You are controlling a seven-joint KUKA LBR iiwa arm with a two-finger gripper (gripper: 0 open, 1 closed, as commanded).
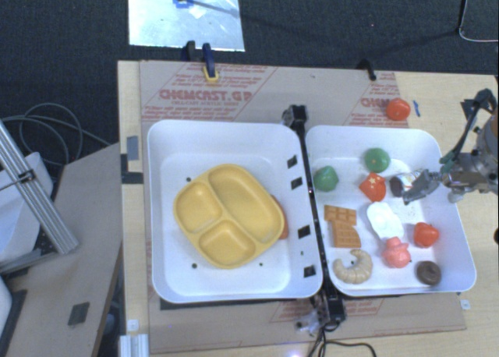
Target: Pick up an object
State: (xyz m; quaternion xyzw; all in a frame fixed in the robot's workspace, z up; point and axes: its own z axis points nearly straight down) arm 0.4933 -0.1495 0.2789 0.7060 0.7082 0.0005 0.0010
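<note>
My gripper (405, 190) hangs over the right part of the right bin (448, 192), reaching in from the right. Its fingers stand open with nothing between them. Just left of it lies a red piece (373, 187). A white object (384, 220) sits just below it. A green ball (376, 160) rests up and to the left, and a second green piece (325, 178) is near the bin's left wall. Lower down are an orange waffle (341, 225), a cream croissant (352, 266), a pink toy (396, 252), another red piece (425, 234) and a brown doughnut (427, 272).
The left bin (168, 192) holds a yellow divided plate (228, 215). A black divider (306, 199) runs between the bins. A red ball (398, 109) lies on the bench behind the right bin. A blue-and-yellow clamp (209, 61) stands at the bench's far edge.
</note>
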